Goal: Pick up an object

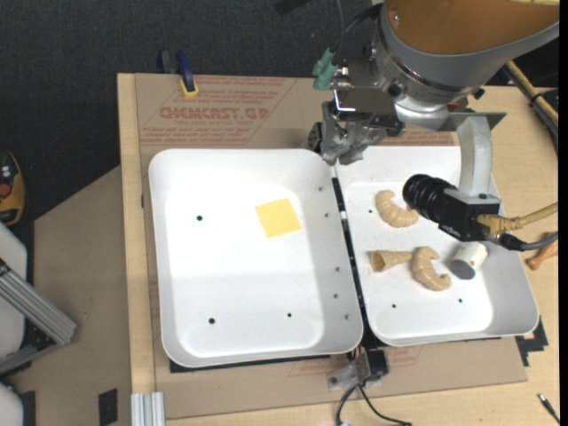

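Note:
A flat yellow square (278, 217) lies in the left bin (177, 238), toward its back right. In the right bin (497, 313) lie a tan croissant-shaped piece (394, 209), a tan cone-shaped piece (389, 260) and another tan croissant shape (429, 270). The gripper (342, 149) hangs at the back edge where the two bins meet, with nothing visible between its fingers. It is apart from all the objects.
A black cylindrical device on a grey bracket (444, 206) overhangs the right bin, partly covering it. A brown board (222, 105) lies under both bins. A blue and yellow clamp (185, 74) sits at the board's back left. Cables (532, 220) run at the right.

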